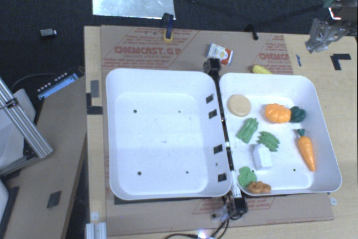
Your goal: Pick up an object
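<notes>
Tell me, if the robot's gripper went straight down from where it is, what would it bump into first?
Probably the brown bench board beside the right bin's far corner, not a toy. The gripper hangs high at the right, and depth is hard to judge.

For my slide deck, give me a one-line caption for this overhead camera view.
Gripper hovers beyond the right bin of toy food, including a carrot and orange pepper.

tool (323, 36) | fingers blurred | arm cut off at right edge
</notes>
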`<state>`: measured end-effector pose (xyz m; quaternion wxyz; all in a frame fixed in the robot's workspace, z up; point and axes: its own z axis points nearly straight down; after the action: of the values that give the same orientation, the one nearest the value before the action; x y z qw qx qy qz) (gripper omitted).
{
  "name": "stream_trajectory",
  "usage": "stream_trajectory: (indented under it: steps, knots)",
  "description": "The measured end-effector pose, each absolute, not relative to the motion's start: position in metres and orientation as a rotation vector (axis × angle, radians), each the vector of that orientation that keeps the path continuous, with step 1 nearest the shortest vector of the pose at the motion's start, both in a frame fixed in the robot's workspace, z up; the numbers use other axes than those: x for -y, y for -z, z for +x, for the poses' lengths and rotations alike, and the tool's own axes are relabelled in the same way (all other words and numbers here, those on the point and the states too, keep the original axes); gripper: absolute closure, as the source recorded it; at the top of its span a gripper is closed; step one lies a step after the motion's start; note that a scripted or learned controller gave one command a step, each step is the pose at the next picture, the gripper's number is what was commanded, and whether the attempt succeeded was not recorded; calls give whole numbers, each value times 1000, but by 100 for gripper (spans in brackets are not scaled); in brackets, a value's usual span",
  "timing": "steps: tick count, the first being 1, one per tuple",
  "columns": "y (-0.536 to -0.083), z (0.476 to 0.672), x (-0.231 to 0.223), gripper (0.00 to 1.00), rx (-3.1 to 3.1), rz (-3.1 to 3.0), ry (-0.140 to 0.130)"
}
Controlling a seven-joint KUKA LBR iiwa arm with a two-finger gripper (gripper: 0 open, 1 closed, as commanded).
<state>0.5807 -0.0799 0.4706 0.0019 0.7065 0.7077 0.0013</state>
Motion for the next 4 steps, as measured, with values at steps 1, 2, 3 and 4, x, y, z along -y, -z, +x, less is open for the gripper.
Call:
stream_trajectory:
  steps: [1, 2, 3, 4]
  knots:
    - [-430, 562, 125, 100, -2220, 2223, 1]
    - [-385, 526, 172, 100, -2218, 2225, 2]
    - [-545, 515, 130, 100, -2219, 2201, -18]
    - [-505, 485, 210, 100, -2214, 2226, 1]
